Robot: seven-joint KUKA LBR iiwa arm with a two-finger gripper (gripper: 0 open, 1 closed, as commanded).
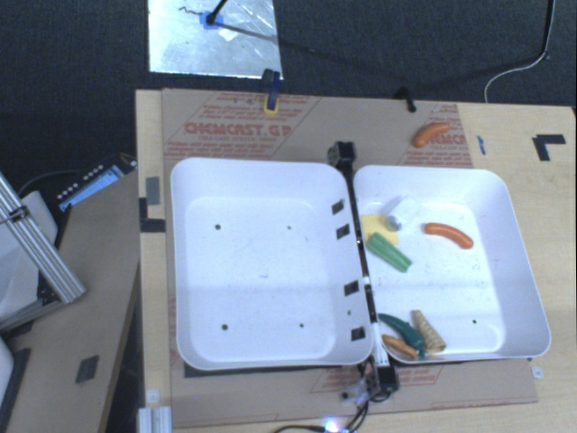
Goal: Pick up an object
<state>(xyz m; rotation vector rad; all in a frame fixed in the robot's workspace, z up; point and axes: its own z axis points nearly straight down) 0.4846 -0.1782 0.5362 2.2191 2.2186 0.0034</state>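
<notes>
Claw: state and position cannot be told, so places below are given against the bins and the other items.

1. Left bin (pixel 180 242), white, shallow, showing small dark holes in its floor.
2. Right bin (pixel 521 269), white, shallow, touching the left bin along a seam that carries black clips (pixel 343 232).
3. Candidates for picking, all in the right bin:
   - orange sausage (pixel 448 234), lying alone towards the bin's middle, apart from the rest.
   - green pod (pixel 389 254), lying at a slant near the seam.
   - yellow piece (pixel 377 228), touching the green pod's far end.
   - small pale grey item (pixel 393 213), just beyond the yellow piece; kind too blurred to tell.
   - dark green strip (pixel 403 329), orange carrot-like piece (pixel 398 345) and tan ridged piece (pixel 428 331), bunched together in the near corner by the seam.
4. Second orange sausage (pixel 432 133), outside the bins, on the board beyond the right bin.
5. Brown board (pixel 236 126) with red lettering, under both bins.
6. Yellow and blue clamp (pixel 270 93) on the board's far edge.
7. Shiny foil sheet (pixel 214 23) on the dark floor beyond the board.
8. White cable (pixel 532 61) trailing across the floor, far right.
</notes>
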